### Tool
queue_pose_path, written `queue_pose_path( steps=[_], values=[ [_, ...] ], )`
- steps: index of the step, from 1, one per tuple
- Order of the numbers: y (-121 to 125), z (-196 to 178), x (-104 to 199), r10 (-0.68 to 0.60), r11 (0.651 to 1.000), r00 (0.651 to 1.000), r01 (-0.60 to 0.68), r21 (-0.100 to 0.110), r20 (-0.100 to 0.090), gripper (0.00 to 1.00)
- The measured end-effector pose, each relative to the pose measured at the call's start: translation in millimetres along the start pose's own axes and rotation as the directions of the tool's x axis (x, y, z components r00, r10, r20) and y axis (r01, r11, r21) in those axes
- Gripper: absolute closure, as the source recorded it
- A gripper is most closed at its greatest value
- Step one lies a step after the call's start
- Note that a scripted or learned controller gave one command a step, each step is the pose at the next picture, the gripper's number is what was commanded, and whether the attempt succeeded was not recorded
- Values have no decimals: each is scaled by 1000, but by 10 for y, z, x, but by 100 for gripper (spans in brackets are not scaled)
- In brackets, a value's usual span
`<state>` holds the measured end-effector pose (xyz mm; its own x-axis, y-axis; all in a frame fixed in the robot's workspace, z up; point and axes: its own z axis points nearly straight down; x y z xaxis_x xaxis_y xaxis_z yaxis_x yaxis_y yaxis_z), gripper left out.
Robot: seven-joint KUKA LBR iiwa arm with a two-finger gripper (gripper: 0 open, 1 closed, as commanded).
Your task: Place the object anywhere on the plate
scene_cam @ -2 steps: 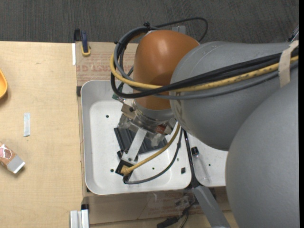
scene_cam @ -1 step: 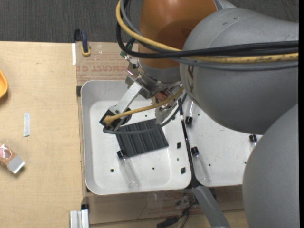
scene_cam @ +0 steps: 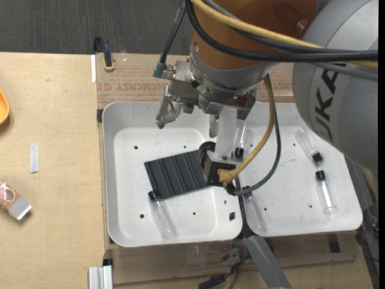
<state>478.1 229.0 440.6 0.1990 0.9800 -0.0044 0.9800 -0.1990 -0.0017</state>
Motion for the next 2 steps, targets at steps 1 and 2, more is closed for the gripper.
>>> queue_pose_path(
  steps=[1, 2],
  values=[
    [12, -68, -1, -1, 1000, 1000, 1, 4, 6, 100],
    [386, 736, -468, 162, 987, 987, -162, 2, 1, 100]
  ],
)
